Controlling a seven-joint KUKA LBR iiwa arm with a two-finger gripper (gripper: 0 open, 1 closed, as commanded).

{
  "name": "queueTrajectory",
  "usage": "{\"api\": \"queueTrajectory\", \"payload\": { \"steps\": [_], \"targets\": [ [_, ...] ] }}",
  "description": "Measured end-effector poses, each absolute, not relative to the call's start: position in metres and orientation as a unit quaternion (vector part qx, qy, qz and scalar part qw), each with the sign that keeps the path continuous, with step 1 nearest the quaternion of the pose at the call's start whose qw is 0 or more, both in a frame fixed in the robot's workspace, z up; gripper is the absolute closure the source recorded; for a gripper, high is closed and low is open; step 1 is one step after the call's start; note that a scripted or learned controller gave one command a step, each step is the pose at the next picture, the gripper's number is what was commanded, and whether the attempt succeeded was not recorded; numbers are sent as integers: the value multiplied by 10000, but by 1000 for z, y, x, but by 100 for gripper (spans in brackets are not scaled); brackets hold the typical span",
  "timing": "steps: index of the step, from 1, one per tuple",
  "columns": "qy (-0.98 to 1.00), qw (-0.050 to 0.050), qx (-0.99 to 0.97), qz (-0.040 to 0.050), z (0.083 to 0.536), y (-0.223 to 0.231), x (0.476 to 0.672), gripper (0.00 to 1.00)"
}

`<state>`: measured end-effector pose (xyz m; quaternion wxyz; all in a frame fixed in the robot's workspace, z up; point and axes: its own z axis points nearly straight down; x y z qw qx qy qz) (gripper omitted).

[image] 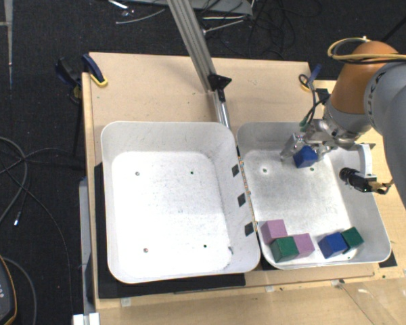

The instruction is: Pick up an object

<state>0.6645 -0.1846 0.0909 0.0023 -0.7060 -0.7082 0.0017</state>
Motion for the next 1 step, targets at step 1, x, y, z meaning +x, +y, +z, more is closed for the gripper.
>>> {"api": "queueTrajectory", "payload": {
  "steps": [1],
  "targets": [
    [-7082,-16,-7060,-1,106,-186,667,100]
  ]
}}
